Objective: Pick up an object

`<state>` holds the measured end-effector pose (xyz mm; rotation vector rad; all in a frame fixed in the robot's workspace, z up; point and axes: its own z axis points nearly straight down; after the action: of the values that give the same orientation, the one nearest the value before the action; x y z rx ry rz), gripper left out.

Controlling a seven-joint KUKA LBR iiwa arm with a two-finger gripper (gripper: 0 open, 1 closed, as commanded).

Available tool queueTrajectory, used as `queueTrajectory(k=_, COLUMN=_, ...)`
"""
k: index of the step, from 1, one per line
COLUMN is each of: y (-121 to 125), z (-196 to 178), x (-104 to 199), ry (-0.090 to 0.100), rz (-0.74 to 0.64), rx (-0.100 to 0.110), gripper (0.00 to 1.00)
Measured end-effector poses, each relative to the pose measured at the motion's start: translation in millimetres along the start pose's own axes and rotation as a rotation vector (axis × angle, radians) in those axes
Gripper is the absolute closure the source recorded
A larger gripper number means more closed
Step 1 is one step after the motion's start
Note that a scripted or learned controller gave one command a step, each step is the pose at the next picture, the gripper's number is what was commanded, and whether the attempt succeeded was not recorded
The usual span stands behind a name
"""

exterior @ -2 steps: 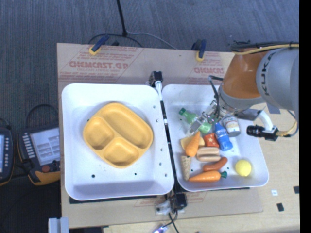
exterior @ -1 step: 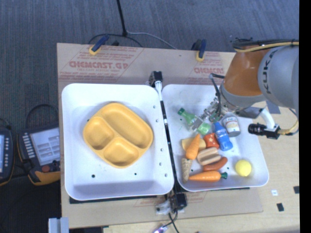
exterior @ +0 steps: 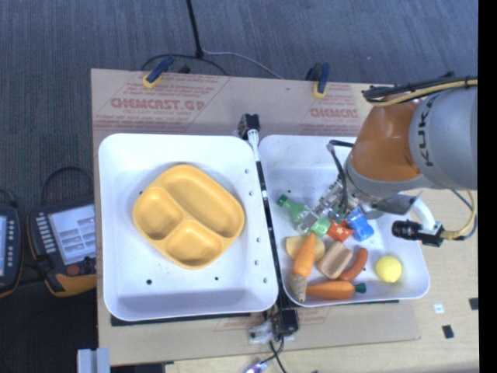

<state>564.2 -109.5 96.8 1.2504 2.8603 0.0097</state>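
My gripper [exterior: 330, 208] reaches down into the right bin [exterior: 311, 158], its metal fingers over a cluster of toy food. Just under and beside it lie a green bottle [exterior: 290, 205], a green piece [exterior: 319, 227], a red piece [exterior: 340, 231] and a blue piece [exterior: 360, 225]. Nearer the front lie a carrot [exterior: 304, 258], a hot dog bun [exterior: 335, 259], a second carrot [exterior: 331, 291] and a yellow lemon [exterior: 388, 269]. The arm's grey and orange wrist [exterior: 388, 150] hides the bin's back right part.
The left bin [exterior: 124, 286] holds a yellow divided plate [exterior: 188, 215]. A black divider rail [exterior: 264, 200] runs between the bins. Clamps [exterior: 158, 71] and cables sit at the bench's far edge. A pendant [exterior: 66, 243] lies left of the bench.
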Motion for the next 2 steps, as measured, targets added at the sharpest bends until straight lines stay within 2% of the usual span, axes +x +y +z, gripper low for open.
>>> queueTrajectory(k=1, y=-16.7, z=-0.7, x=23.7, ry=-0.019, rz=0.108, rx=-0.014, gripper=1.0)
queueTrajectory(k=2, y=-56.5, z=-1.0, x=37.8, ry=-0.01, rz=0.354, rx=-0.014, gripper=1.0)
